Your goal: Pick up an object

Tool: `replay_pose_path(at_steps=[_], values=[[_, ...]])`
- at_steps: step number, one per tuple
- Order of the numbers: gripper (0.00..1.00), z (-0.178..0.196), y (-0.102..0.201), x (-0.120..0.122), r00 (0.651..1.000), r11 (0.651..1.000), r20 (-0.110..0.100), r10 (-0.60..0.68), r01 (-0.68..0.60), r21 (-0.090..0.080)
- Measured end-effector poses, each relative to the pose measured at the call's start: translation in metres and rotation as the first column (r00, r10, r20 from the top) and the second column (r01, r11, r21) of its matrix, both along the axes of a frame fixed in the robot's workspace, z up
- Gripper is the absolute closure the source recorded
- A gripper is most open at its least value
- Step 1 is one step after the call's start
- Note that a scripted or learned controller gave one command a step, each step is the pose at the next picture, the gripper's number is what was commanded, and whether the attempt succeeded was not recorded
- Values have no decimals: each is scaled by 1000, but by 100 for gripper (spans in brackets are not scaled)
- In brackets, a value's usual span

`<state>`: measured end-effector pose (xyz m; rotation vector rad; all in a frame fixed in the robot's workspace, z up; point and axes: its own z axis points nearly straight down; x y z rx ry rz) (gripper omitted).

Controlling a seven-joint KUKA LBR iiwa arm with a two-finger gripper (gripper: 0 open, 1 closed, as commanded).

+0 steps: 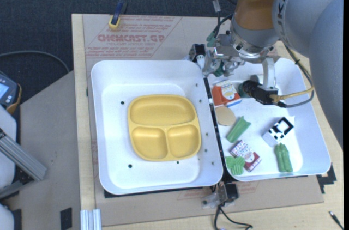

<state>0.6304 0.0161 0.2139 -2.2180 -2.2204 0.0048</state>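
My gripper [219, 66] hangs over the far left corner of the right bin [311, 114], close to the wall between the two bins. Just in front of it lies a small orange and white carton [226, 95]. Nearer the front are a tan round piece [225, 115], a green block [238, 129], a red and white packet [247, 157] on a green leaf-shaped piece [235, 165], a green pickle-like piece [283, 158] and a black and white cube [279, 130]. I see nothing clearly held.
A yellow divided plate [163, 127] lies in the middle of the left bin [109, 87]. The bins rest on a cardboard sheet [136, 32] with a yellow and blue clip [116, 16] at its far edge. The arm's bulk covers the right bin's far right.
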Motion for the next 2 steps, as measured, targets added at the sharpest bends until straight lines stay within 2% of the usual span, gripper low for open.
replay_pose_path(at_steps=[1, 2], values=[[100, 14, -11, 0, 1000, 1000, 7, -2, 2, -1], [100, 18, -1, 10, 1000, 1000, 8, 1, 0, -1]])
